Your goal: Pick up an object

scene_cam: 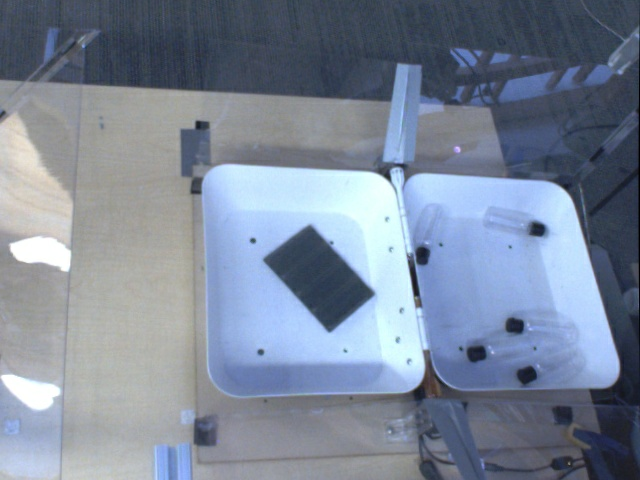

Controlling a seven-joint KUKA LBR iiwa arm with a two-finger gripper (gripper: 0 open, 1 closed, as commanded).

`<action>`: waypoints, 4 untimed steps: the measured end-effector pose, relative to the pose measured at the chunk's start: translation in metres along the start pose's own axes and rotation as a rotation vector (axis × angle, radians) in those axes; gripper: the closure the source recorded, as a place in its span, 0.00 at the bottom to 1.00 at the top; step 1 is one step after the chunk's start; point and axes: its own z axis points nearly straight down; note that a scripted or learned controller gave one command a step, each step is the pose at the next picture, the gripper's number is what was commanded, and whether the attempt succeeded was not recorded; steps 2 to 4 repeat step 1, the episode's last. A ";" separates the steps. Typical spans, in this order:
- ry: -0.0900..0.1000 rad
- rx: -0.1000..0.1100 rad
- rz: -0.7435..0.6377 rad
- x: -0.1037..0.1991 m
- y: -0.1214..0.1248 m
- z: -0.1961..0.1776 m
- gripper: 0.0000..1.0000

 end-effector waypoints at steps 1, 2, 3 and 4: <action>-0.014 -0.007 -0.004 -0.002 0.002 -0.013 1.00; -0.014 -0.007 -0.004 -0.002 0.002 -0.013 1.00; -0.014 -0.007 -0.004 -0.002 0.002 -0.013 1.00; -0.014 -0.007 -0.004 -0.002 0.002 -0.013 1.00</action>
